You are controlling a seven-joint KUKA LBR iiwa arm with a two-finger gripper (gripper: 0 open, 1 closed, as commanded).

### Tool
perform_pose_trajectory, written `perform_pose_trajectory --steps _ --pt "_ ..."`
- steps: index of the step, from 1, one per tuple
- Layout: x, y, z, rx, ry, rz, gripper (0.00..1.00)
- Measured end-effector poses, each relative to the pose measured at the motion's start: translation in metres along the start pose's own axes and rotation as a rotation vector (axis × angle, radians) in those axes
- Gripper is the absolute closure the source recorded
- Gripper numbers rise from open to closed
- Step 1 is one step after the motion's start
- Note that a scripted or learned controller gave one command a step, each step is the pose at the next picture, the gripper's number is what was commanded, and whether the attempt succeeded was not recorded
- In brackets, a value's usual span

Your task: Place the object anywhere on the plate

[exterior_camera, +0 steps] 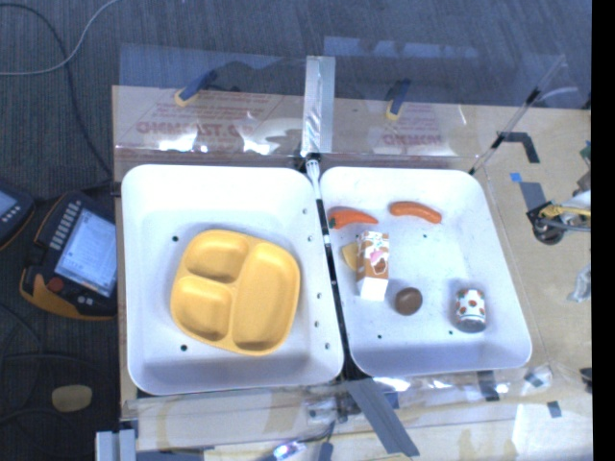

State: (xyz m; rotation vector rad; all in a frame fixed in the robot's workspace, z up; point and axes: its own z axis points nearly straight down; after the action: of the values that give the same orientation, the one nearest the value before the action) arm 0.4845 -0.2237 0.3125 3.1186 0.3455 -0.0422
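Plate: you see glossy yellow plastic, three rounded compartments, left bin.
Right bin: two orange sausages, small carton, brown ball, printed can.

teach pendant left of bench | cable on floor

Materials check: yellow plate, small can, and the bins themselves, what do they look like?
Yellow plate: looks like moulded plastic, matte, with soft rounded compartment walls and no hard glare. Small can: probably metal, going by its shiny silvery rim; the printed side could be paper or a coating. Bins: smooth white, faintly glossy, likely plastic, though painted metal is possible.
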Motion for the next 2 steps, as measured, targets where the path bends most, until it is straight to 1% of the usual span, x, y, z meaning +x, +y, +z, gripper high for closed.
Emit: perform_pose_trajectory --steps 1,2 --pt "0.000 -0.001 -0.008 0.002 -0.005 -0.003 1.00" --pt "0.031 -0.130 0.115 0.003 0.021 -0.036 1.00"
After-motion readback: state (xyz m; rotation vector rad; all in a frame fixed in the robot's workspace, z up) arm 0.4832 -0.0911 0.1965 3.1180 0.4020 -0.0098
